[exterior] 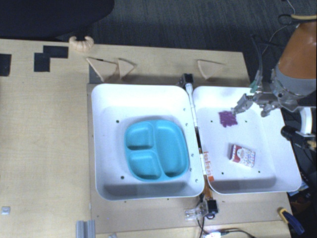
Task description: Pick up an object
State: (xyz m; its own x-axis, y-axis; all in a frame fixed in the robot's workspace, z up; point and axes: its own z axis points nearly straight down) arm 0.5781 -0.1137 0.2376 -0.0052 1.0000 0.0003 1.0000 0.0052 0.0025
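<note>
In the right bin (277,143) lie a small purple object (227,118) toward the back left and a red and white carton (242,155) nearer the front. My gripper (253,106) hangs over the bin's back right part, just right of the purple object and a little above it. Its two fingers are spread apart, with nothing between them. The orange band of the arm (298,46) rises at the right edge.
The left bin (106,133) holds a blue divided tray (156,149). A black and white rail (193,118) runs between the two bins. Cables and a connector (208,209) lie at the front of the bench.
</note>
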